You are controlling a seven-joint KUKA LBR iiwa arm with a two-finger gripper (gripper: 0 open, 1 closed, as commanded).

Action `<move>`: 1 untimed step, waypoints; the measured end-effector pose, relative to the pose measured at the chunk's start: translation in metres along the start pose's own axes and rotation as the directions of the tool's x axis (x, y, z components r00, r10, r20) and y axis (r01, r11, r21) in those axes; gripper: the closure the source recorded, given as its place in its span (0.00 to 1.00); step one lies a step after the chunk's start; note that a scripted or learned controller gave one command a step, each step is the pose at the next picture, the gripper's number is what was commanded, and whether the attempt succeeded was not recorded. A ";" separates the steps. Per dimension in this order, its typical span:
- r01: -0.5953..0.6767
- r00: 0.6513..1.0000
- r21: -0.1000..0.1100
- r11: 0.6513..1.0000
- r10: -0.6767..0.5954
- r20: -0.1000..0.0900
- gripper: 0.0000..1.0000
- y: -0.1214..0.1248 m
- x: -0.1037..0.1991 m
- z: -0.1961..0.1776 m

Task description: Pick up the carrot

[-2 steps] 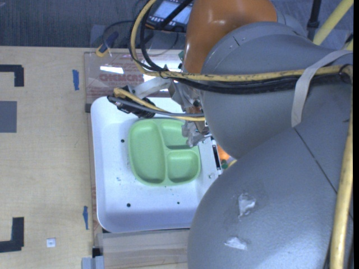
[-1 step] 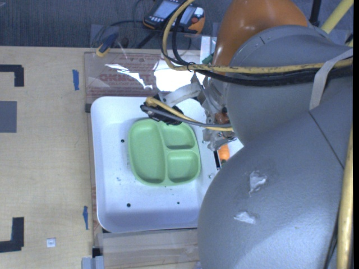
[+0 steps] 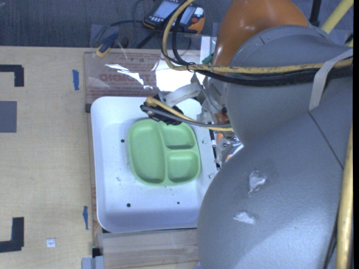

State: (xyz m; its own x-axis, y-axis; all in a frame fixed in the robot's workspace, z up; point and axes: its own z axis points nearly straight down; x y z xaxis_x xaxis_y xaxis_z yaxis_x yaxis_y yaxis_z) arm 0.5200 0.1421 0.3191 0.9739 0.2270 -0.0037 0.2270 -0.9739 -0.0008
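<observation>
Camera view: a green plate (image 3: 147, 150) with three compartments, one long and two small, lies flat on the floor of a white bin (image 3: 112, 167). It sits toward the bin's right side, and everything below is placed from it.

Right of the plate, the grey arm (image 3: 280, 150) covers the bin's right wall and all that lies past it. The arm's orange band (image 3: 252, 15) is up and to the right of the plate, near the top of the frame. A yellow cable (image 3: 269, 69) runs across the arm just under that band, and more cable loops above the plate's far side. A dark cable bundle (image 3: 162, 112) with a yellow strand lies across the plate's far rim, or just above it. I cannot tell whether it touches the rim.

Some small metal parts show just right of the plate, at the arm's edge. They are too crowded to make out. I cannot tell whether the pincer is wide, narrow or holding anything, nor can I tell where the carrot lies.

Beyond the plate, past the bin's far wall, a clear plastic sheet (image 3: 123, 72) catches the light. Further back, a handheld device (image 3: 162, 10) with a lit screen rests on the dark surface. Left of the plate, well outside the bin, the wooden bench (image 3: 45, 150) carries black corner marks (image 3: 17, 74) and a strip of blue tape (image 3: 75, 78).
</observation>
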 end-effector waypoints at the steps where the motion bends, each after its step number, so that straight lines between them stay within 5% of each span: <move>1: 0.029 1.000 -0.002 1.000 -0.029 -0.005 0.00 0.016 0.022 -0.115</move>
State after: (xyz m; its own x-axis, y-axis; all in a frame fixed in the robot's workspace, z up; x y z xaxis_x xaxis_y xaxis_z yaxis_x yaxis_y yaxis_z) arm 0.5449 0.1317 0.4344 0.9668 0.2555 0.0008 0.2555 -0.9668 0.0014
